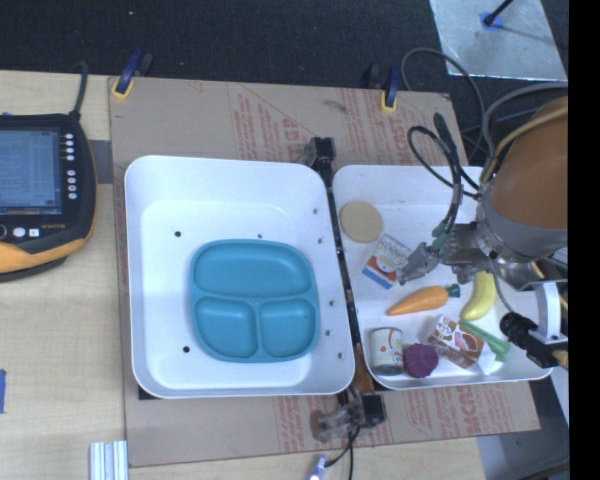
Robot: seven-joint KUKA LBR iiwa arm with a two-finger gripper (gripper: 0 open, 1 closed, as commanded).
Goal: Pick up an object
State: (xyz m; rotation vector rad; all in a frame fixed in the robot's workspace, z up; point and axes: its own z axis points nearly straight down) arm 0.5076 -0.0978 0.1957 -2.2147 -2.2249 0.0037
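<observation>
The right bin [420, 186] holds several small items: a tan round disc [361, 221], a white, red and blue packet [384, 267], an orange carrot [421, 300], a yellow banana [479, 296], a small can [385, 348], a purple piece [420, 360] and a red and white packet [458, 340]. My gripper [420, 264] reaches in from the right and hangs low over the bin's middle. It is just above the carrot and right of the white, red and blue packet. The arm's grey and orange wrist [530, 188] hides the bin's far right side.
The left bin [160, 218] holds a blue divided plate [253, 299]. A black divider [335, 258] runs between the bins. Black cables [440, 148] loop over the right bin's back edge. A tablet pendant [25, 193] lies at the far left of the bench.
</observation>
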